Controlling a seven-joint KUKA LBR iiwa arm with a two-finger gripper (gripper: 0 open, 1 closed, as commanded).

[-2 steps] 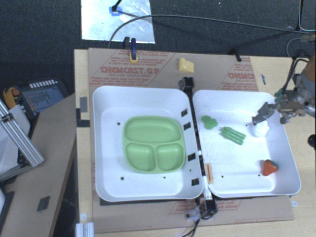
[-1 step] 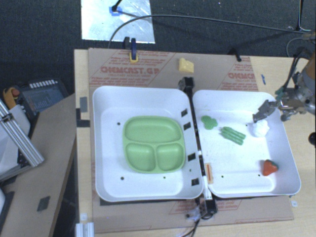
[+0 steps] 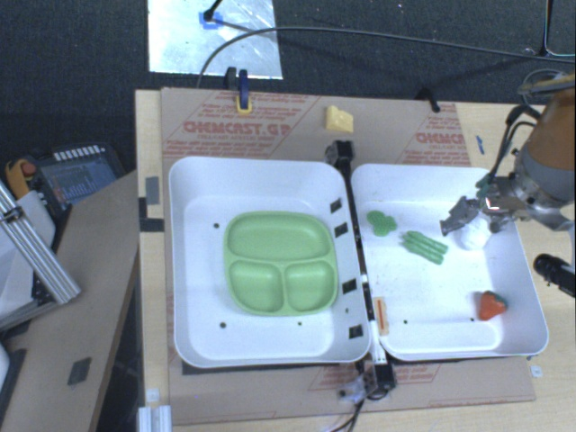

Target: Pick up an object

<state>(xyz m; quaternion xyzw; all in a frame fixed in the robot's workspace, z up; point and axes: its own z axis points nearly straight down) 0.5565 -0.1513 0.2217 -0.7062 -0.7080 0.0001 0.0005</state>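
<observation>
My gripper (image 3: 472,221) hangs over the far right part of the right bin (image 3: 450,340), fingers spread open. A small white round object (image 3: 473,236) lies on the bin floor just under and between the fingertips; they do not visibly close on it. Left of it lies a green ribbed pod (image 3: 424,247). A small green leafy piece (image 3: 382,223) sits further left, near the bin divider. A red-orange object (image 3: 490,306) rests in the near right corner.
The left bin (image 3: 193,241) holds a green three-compartment plate (image 3: 279,261). A yellow wedge (image 3: 339,119) lies on the cardboard behind the bins. A blue and yellow clamp (image 3: 242,93) sits at the back edge. The arm's grey body (image 3: 549,160) stands over the right rim.
</observation>
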